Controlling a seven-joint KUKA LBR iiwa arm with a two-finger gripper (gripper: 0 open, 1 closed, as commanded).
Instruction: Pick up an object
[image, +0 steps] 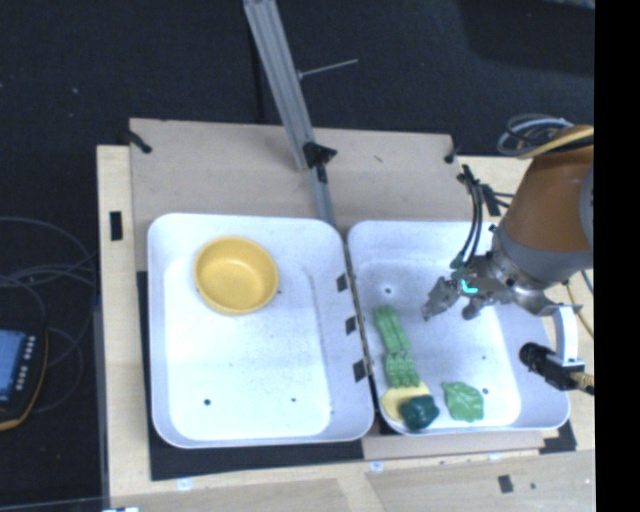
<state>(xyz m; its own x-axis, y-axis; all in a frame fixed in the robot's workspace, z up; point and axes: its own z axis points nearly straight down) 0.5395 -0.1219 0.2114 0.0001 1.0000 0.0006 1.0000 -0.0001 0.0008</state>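
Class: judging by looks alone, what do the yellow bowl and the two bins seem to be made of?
Yellow bowl: probably plastic, an even colour with a soft sheen. Left bin and right bin: likely moulded plastic, white, speckled, with rounded corners. The view cannot confirm either.

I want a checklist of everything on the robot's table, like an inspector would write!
Surface: two shallow white bins, left bin and right bin, side by side on a wooden bench.
Job's things: long green block, small green lump, yellow and dark green piece, all in right bin.
Clutter: round yellow bowl in left bin.
Gripper: gripper above right bin, nothing between its fingers.
Cables: black cables on arm.
Surroundings: dark floor, grey metal pole.
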